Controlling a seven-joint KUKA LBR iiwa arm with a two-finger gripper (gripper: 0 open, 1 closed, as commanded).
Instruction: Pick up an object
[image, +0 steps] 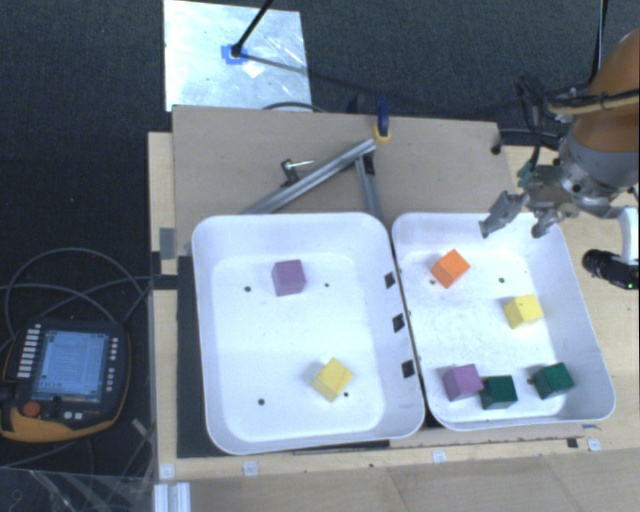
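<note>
Over the right bin's (575, 268) far edge, gripper (522, 218) spread and unladen, orange block (450, 268) nearby

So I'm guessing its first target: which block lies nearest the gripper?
The orange block, far end of the right bin, just below-left of the open gripper; every other block lies farther.

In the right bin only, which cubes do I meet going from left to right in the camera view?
orange cube → purple cube → dark green cube → yellow cube → second green cube
</note>
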